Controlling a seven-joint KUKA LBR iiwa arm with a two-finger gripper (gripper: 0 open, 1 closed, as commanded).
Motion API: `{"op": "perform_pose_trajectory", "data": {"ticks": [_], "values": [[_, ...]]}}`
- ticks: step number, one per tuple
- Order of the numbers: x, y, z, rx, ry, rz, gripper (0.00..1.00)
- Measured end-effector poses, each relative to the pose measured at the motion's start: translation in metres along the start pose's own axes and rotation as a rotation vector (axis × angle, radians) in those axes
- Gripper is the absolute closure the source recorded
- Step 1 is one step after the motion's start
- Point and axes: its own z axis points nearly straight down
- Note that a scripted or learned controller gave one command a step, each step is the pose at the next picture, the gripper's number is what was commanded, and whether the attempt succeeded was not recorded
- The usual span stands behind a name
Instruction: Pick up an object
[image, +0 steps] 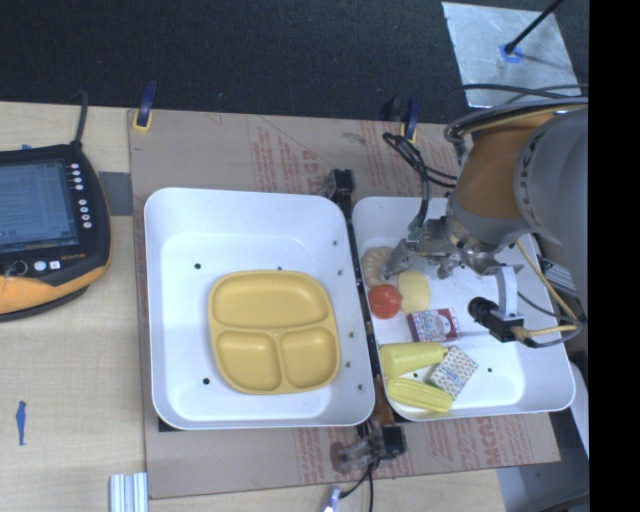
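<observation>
**Small, light toys in a crowded right bin**

My gripper (405, 258) hangs over the back left part of the right bin (540, 395), and I cannot tell from this slanted view how it stands; nothing shows held in it.

The things I could take all lie in that bin, bunched along its left side. Nearest me are a red ball (384, 300) and a pale yellow lump (414, 292), touching each other, with a tan ridged piece (376, 262) just behind them. I judge them to be play-food: light, rigid plastic, smooth and rounded, so likely to squirt out unless I close across the widest part. Further forward lie a small red-and-white packet (432, 325), a yellow block (411, 356), a corn cob (419, 396) and a checkered sachet (453, 370). The flat ones look thin and hard to get under; the block offers straighter sides.

The bin floor is smooth white plastic, so pieces may slide when nudged. Room is tight: the bin wall and neighbours crowd each target. The left bin (170, 300) carries a yellow divided plate (272, 330).
</observation>
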Motion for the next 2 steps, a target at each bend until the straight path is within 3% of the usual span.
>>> {"op": "perform_pose_trajectory", "data": {"ticks": [1, 2], "values": [[-0.076, 0.045, -0.095, -0.006, -0.001, 0.006, 0.0], [0.012, 0.001, -0.09, -0.001, 0.0, 0.002, 0.0]]}}
